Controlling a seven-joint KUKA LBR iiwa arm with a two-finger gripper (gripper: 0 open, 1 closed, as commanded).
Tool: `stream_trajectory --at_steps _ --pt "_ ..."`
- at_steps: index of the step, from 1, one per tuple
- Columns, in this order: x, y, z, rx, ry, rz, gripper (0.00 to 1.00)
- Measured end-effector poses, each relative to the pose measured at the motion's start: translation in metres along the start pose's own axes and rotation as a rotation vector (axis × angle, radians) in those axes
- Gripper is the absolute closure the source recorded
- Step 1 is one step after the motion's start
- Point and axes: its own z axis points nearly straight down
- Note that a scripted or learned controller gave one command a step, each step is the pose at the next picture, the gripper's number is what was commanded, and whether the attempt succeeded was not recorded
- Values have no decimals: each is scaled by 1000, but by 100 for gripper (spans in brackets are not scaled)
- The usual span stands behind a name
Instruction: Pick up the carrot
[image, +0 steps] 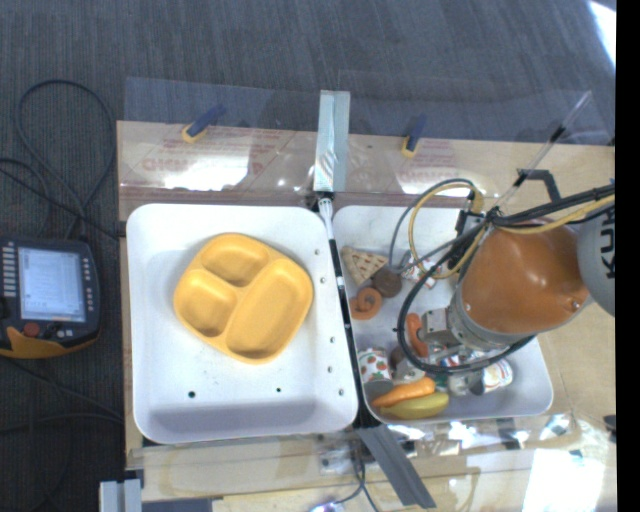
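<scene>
The carrot (404, 392) is a slim orange piece lying near the front wall of the right bin (535, 400), its tip pointing right. It rests against a yellow banana-like fruit (422, 406) just in front of it. My gripper (432, 348) hangs under the arm's orange band (520, 285), low in the right bin. It is just above and slightly right of the carrot. The wrist and its cables hide the gripper's lower end.
A yellow divided plate (243, 295) sits in the left bin (160, 400). The right bin also holds a waffle wedge (362, 265), a small donut (367, 303), a brown lump (388, 284), a patterned cup (375, 365) and a small can (497, 377). A pendant (45, 295) lies off the bench at left.
</scene>
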Motion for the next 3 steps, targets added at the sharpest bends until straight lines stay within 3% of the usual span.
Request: stream_trajectory --at_steps 1,2,3 --pt "-46 -61 -95 -4 -2 222 0" --pt "-59 15 -92 -14 -2 -41 0" --pt "-43 12 -100 -13 -3 -197 0"
